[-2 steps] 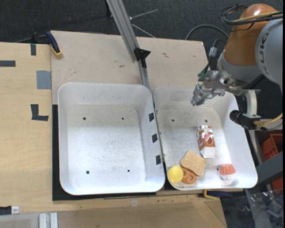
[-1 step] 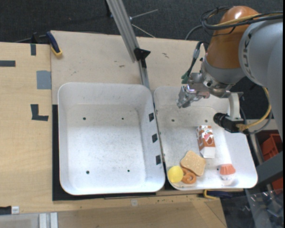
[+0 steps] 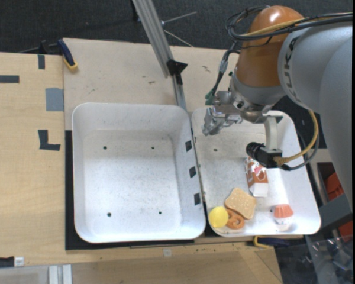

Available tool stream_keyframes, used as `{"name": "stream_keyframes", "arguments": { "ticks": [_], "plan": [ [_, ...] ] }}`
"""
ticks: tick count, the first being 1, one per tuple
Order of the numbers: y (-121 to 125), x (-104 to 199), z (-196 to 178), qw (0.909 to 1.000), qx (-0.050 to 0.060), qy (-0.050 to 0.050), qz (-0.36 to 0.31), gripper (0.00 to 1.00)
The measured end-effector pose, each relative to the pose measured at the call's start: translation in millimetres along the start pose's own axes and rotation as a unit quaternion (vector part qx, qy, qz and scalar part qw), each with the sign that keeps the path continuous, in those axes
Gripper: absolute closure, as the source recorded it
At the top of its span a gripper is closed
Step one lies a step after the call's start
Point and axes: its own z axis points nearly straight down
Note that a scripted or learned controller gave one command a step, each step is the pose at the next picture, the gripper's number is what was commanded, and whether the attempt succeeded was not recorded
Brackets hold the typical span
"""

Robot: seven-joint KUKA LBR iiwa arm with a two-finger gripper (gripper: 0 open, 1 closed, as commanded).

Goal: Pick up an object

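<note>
Gripper [image 3: 212, 125] over right bin [image 3: 305, 220], far-left part; finger state: cannot tell. Nothing seen between fingers. Objects lie well apart at its 5 o'clock: lemon [image 3: 218, 218], pretzel [image 3: 235, 221], bread [image 3: 241, 203], carton [image 3: 257, 178], small bottle [image 3: 283, 214]. Left bin [image 3: 83, 158] at 8 o'clock.

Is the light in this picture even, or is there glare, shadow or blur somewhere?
In the camera view, the light is mostly even; a bright highlight sits on the arm's orange band; the right bin looks nearly washed out white; the gripper is slightly soft; the left bin shows faint shading along its walls.
</note>
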Motion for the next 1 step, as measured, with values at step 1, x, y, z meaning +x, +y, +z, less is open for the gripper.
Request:
{"name": "stream_keyframes", "arguments": {
  "ticks": [1],
  "plan": [
    [-18.6, 55.1, 12.4, 1.0000, 0.001, 0.000, 0.000, 1.00]
  ]
}}
